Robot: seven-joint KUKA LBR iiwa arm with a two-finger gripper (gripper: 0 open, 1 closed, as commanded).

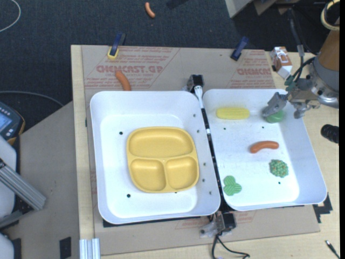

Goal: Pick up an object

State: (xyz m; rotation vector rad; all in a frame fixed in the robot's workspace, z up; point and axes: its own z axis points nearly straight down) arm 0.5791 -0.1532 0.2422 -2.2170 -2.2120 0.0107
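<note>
Brown board bench (161, 63), two white bins (108, 144), dark carpet (64, 15)

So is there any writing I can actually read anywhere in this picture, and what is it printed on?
"CHEMCAST GP", red print on the brown board under the bins, upper left; the last letters are unsure.
Same red print, upper right of the board near: too faint to read.
Small box at the board's top right corner: markings too small to read.
</note>
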